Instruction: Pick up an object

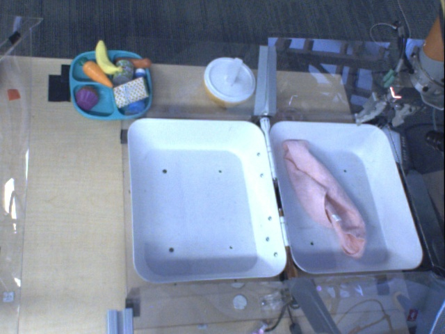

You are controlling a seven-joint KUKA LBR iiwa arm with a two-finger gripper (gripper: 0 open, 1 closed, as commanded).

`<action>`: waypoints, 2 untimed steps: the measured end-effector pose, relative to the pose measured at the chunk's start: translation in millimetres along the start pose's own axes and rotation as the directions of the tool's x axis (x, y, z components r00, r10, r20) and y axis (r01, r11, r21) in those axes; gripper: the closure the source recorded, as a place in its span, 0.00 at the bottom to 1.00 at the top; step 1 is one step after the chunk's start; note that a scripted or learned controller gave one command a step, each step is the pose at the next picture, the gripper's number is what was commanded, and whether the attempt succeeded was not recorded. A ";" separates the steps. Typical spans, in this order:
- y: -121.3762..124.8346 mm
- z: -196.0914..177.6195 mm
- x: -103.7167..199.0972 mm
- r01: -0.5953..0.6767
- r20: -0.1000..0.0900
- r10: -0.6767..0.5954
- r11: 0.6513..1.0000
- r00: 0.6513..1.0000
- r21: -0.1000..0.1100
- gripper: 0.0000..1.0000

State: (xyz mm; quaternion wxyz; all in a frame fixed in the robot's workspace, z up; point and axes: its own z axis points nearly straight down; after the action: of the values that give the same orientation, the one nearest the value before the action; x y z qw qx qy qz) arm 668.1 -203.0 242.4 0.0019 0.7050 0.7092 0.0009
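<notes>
Cloth, pink, lay bunched in the right bin, looking soft and light, best pinched mid-fold; gripper state unclear at upper right.

Bench bears two white bins, blue tray.

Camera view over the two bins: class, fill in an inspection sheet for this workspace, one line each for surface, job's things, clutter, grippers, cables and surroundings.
Surface: light wooden bench bearing the left white bin and the right white bin side by side.
Job's things: pink cloth, crumpled, lying slantwise in the right bin.
Clutter: blue divided tray of toy food and a white-lidded yellow container, both behind the left bin.
Grippers: arm at the upper right, above the right bin's far corner; holding nothing visible.
Cables: thin wires near the arm.
Surroundings: dark carpet beyond the bench.
</notes>
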 end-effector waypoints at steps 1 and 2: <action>-4.5 146.3 68.2 0.085 -0.001 -0.085 0.996 0.996 0.000 0.00; -54.0 153.1 66.2 0.107 0.000 -0.107 0.994 0.994 -0.006 0.00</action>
State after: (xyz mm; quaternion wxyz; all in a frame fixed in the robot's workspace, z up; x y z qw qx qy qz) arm 614.3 -137.3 89.0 0.0040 0.6659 0.7461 0.0031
